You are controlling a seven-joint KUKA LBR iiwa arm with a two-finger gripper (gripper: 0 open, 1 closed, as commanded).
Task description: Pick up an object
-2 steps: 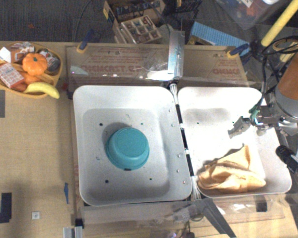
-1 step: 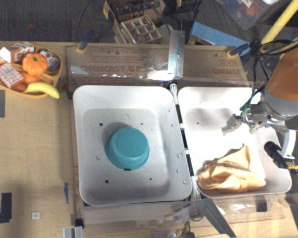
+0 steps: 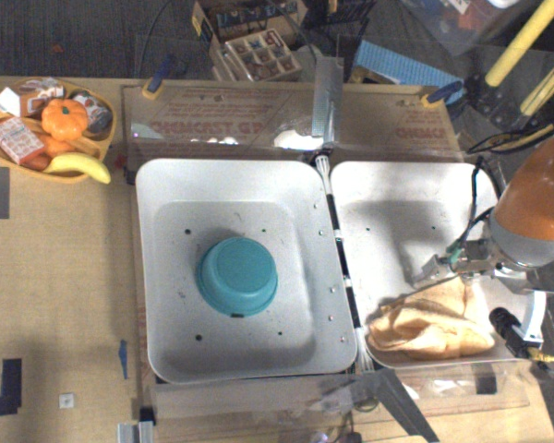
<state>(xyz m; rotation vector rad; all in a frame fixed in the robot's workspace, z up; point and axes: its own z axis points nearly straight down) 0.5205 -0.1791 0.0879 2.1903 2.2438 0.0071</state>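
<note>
While the teal bowl [image 3: 238,276] sits upside down in the left bin [image 3: 166,201], the gripper [image 3: 452,264] hangs low in the right bin [image 3: 388,192], just above a crumpled tan cloth [image 3: 429,326]. Whether it is open or closed I cannot tell.

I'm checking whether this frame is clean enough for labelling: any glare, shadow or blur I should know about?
Camera view: bright glare whitens the left bin and right bin; the teal bowl is sharp, casting a soft shadow; the claw over the tan cloth looks slightly smeared; the orange band is blurred at the edge.
</note>
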